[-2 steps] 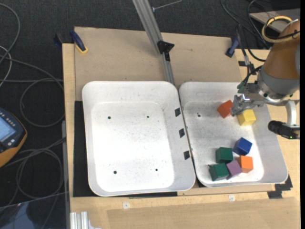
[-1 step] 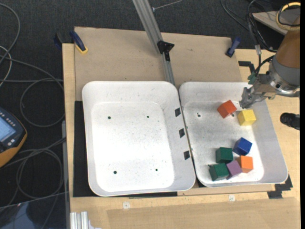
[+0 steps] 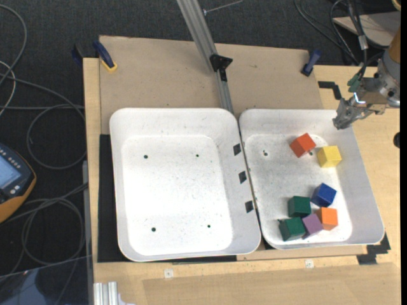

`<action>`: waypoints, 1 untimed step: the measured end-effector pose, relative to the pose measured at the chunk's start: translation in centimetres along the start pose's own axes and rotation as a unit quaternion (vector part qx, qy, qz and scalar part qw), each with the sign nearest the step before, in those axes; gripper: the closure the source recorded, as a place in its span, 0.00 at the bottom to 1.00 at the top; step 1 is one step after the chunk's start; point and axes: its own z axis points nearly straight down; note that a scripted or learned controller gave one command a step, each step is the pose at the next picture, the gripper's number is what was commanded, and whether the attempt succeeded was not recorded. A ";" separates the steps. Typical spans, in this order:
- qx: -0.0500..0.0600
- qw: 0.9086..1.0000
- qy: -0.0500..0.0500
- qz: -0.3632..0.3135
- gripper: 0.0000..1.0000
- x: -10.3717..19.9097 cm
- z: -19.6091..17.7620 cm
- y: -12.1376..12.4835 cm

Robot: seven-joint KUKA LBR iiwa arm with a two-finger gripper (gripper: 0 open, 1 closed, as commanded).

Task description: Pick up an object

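Note:
The right bin [image 3: 273, 170] holds several small blocks. An orange-red block [image 3: 303, 145] and a yellow block [image 3: 329, 155] lie near its far side. A blue block [image 3: 324, 194], two green blocks [image 3: 299, 206] [image 3: 292, 228], a purple block [image 3: 312, 223] and an orange block [image 3: 329, 217] cluster at its near right corner. My gripper [image 3: 344, 119] hangs above the bin's far right corner, up and to the right of the yellow block, with nothing visible between its fingers.
The left bin [image 3: 172, 183] sits beside the right one, joined by black clips. A slanted metal rail [image 3: 203, 37] crosses the back of the bench. Blue clamps [image 3: 105, 56] [image 3: 310, 62] hold the board's far corners. Cables lie on the floor at left.

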 end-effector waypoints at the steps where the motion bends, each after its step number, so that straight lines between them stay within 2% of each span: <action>1: 0.005 1.000 0.003 -0.002 1.00 5.2 -0.1 -1.1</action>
